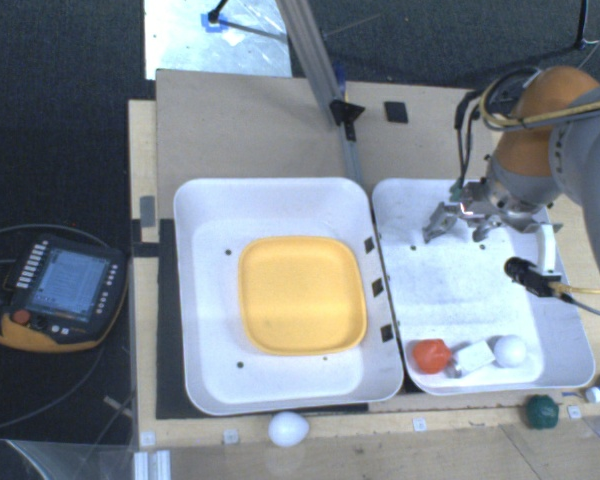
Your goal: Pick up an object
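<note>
My gripper [459,228] hangs over the far part of the right bin [460,288], open, with nothing between its two fingers. Along that bin's near edge lie a red object [430,355], a small white and grey piece [471,358] and a white ball [509,350], all well below the gripper and apart from it. A yellow square plate [302,294] lies in the middle of the left bin [205,268].
The grey arm with its orange band [540,118] comes in from the upper right. A white egg [288,429] and a green ball [541,411] rest on the bench in front of the bins. A teach pendant [55,290] sits at far left.
</note>
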{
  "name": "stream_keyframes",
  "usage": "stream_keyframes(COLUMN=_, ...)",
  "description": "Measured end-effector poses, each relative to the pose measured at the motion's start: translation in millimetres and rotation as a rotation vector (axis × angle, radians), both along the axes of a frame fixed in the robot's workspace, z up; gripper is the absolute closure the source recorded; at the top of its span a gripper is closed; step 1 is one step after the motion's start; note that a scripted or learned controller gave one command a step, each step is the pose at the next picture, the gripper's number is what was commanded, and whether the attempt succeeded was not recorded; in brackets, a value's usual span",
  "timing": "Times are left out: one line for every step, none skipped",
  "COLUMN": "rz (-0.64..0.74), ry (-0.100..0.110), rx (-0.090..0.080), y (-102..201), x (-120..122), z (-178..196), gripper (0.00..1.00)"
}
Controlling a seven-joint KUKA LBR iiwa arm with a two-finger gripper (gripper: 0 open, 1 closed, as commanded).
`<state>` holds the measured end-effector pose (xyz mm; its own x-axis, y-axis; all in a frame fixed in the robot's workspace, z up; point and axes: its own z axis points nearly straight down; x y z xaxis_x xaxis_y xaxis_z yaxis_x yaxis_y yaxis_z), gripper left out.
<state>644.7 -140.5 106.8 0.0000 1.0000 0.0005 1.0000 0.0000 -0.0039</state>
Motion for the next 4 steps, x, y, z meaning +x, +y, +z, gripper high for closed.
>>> stream_keyframes(rz=0.000, ry=-0.004, rx=-0.001, y=0, x=0, z=-17, gripper=0.00)
stream_keyframes(rz=0.001, ry=-0.007, rx=-0.001, y=0, x=1, z=-5, gripper=1.00)
stream_keyframes(rz=0.001, ry=-0.008, rx=-0.001, y=8, x=3, z=42, gripper=1.00)
stream_keyframes(rz=0.001, ry=-0.010, rx=-0.001, y=4, x=11, z=103, gripper=1.00)
